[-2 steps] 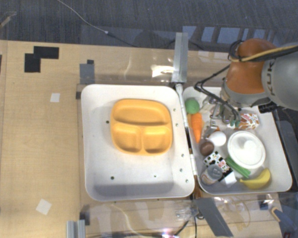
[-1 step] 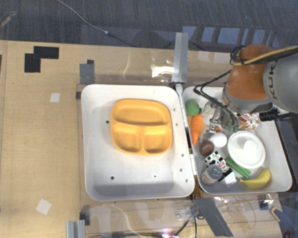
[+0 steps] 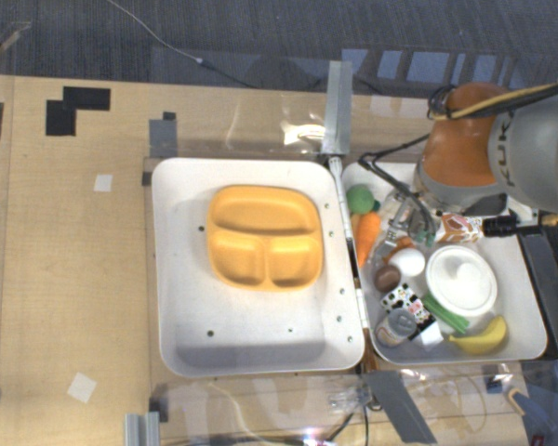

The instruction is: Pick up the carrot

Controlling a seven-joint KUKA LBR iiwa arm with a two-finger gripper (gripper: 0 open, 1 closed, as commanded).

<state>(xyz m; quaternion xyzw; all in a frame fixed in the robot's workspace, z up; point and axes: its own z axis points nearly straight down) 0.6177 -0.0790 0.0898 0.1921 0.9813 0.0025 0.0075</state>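
Observation:
The carrot [image 3: 365,237] lies in the right bin [image 3: 532,295] against its left wall. It is orange, with a round green top [image 3: 360,199] pointing to the far side. My gripper [image 3: 402,223] hangs low over the bin just right of the carrot, under the orange wrist band [image 3: 460,147]. The carrot rests on the bin floor, beside the gripper rather than inside it.
A white bowl [image 3: 461,280], a banana [image 3: 480,336], a green stick [image 3: 446,313], a cow-patterned piece [image 3: 402,298], a brown lump [image 3: 387,277] and a grey cup [image 3: 399,324] crowd the right bin. The left bin [image 3: 181,277] holds a yellow divided plate [image 3: 263,237].

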